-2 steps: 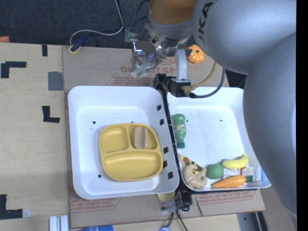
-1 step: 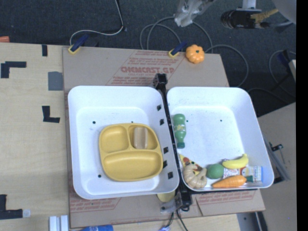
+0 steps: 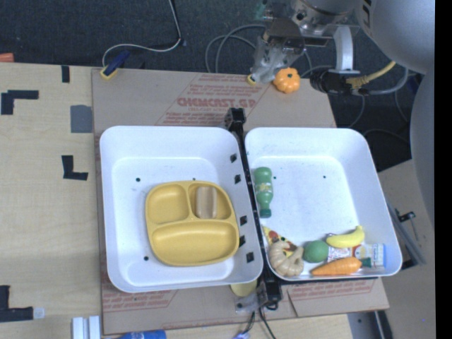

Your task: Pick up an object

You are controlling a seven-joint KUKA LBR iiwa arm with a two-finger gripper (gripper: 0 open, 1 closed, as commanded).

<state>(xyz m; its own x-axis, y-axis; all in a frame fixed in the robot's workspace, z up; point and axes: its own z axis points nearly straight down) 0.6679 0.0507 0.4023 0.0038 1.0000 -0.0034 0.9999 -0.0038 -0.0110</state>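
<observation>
Arm [image 3: 395, 13] sits at 1 o'clock, past the bins' far edge. Jaws [image 3: 272, 66] hang over the cardboard-covered counter [image 3: 212, 104]; can't tell if they're apart or together. Small orange pumpkin [image 3: 286, 80] is just beside them, grip unconfirmed. Risk: if it's only pinched at the edge, it slips and rolls off the back. Left bin [image 3: 116, 161] holds the yellow tray [image 3: 191, 224]. Right bin [image 3: 353, 161] has the green bottle [image 3: 263, 189] at 9 and banana [image 3: 345, 238], carrot [image 3: 335, 266] at 5. Cables [image 3: 233, 44] crowd the jaws.

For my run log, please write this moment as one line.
gripper: raised beyond bins, beside small orange toy pumpkin, grasp unconfirmed | left white bin: yellow divided plastic plate | right white bin: green bottle
</observation>
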